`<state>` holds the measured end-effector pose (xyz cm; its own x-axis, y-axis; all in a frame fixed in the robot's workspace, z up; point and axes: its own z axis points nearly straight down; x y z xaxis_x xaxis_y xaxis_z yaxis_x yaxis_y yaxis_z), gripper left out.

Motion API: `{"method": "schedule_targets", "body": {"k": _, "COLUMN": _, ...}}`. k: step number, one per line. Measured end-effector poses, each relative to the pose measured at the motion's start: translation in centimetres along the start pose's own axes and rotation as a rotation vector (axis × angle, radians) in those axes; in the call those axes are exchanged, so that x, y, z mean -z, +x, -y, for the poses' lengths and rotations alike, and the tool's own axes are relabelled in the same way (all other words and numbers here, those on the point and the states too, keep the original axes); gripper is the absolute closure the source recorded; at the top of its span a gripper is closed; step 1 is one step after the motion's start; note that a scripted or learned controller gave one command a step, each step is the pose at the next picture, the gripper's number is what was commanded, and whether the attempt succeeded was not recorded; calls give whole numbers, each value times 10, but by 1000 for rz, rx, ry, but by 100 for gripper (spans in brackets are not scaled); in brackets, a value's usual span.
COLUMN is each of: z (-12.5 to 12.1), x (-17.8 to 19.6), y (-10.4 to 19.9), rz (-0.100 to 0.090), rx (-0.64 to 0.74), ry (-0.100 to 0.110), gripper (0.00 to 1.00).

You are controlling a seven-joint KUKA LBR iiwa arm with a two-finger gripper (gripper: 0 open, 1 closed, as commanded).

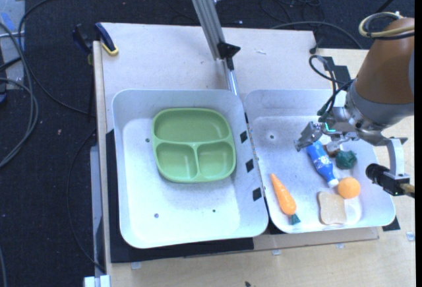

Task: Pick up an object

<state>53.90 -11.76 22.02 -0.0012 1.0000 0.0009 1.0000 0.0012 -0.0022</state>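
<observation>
A blue bottle with a white cap lies slantwise in the right bin. My gripper hangs over the bottle's upper end, with its fingers spread to either side and the jaws open. The bottle still rests on the bin floor. Close by on the right are a dark green lump and an orange ball. A slice of bread lies near the front wall, and a carrot lies at the bin's front left.
The left bin holds a green divided plate. A slanted metal pole crosses the bench behind the bins. The arm's orange band and cables crowd the right bin's right side.
</observation>
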Motion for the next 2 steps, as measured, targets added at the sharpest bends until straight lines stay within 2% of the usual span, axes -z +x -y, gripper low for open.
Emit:
{"method": "schedule_targets", "body": {"k": 1, "z": 0, "x": 0, "y": 0, "rz": 0, "rx": 0, "ry": -1, "gripper": 0}}
{"method": "schedule_targets", "body": {"k": 2, "z": 1, "x": -62, "y": 7, "rz": 0, "rx": -1, "ry": 4, "gripper": 0}}
